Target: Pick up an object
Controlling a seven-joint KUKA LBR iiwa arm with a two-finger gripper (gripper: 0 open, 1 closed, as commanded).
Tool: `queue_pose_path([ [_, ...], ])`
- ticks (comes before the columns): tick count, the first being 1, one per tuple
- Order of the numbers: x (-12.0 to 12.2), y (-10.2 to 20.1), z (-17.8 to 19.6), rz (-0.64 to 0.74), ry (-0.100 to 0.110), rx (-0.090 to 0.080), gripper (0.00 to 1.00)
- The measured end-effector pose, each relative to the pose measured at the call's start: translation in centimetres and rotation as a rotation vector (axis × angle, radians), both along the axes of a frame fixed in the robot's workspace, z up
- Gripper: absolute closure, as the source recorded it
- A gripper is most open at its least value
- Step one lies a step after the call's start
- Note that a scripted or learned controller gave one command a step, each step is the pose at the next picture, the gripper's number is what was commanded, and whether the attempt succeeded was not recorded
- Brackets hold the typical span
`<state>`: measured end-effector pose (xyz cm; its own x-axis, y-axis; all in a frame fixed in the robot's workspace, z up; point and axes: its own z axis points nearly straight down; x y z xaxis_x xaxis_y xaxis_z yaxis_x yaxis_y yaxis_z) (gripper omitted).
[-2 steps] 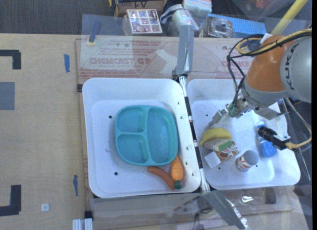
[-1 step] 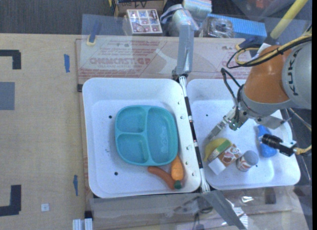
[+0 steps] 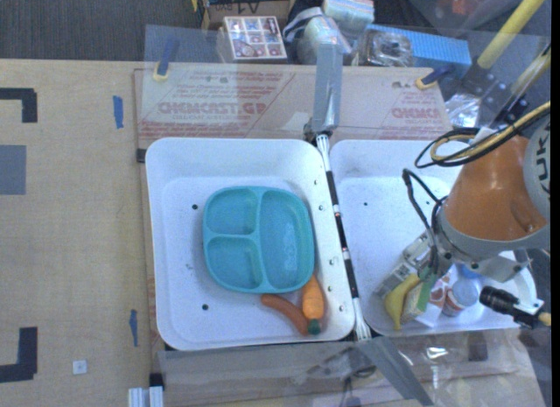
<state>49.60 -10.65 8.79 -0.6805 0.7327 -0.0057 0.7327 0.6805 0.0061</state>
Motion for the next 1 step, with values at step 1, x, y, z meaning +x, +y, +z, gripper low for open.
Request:
queue_pose_path([
  [1, 0.14, -0.02, 1.07, -0.002, -0.006, -0.001, 1.0],
])
